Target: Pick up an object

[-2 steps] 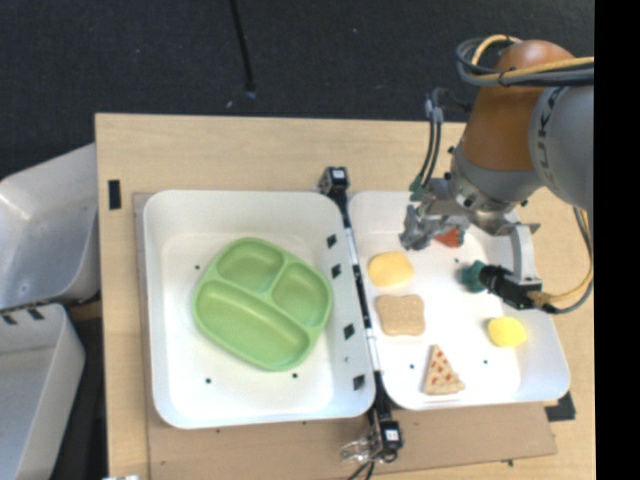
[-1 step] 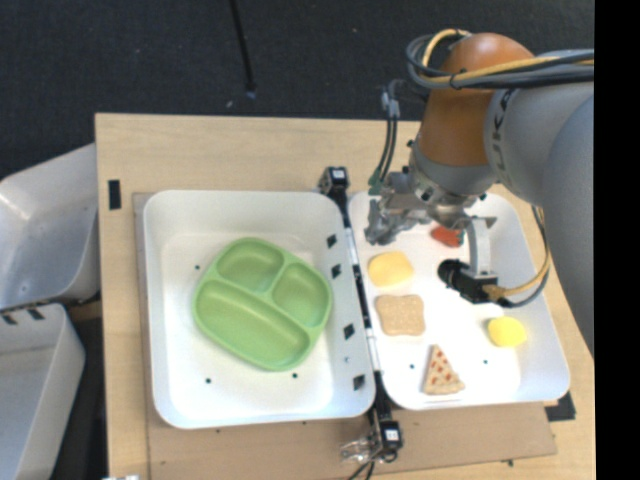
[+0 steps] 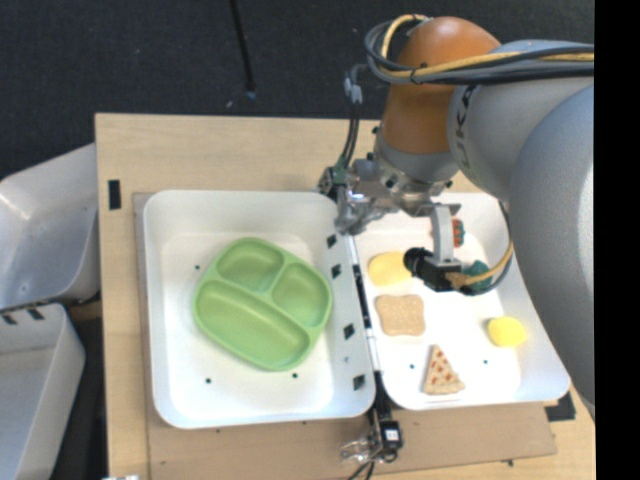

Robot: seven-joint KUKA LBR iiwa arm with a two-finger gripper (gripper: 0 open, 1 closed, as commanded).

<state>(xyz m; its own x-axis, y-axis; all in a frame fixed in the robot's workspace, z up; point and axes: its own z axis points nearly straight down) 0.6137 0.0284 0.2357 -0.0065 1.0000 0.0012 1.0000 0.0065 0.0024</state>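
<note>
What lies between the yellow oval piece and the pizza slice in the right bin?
In the camera view, the toast slice lies between the yellow oval piece and the pizza slice.

4 toy food pieces lie in the right bin [image 3: 530, 373], all placed here relative to the toast slice [image 3: 400, 314], a flat tan square near the divider. A pale yellow oval [image 3: 386, 268] lies just above the toast. A pizza wedge [image 3: 440, 372] lies below-right. A bright yellow lemon-like lump [image 3: 507, 331] sits well to its right.
</note>
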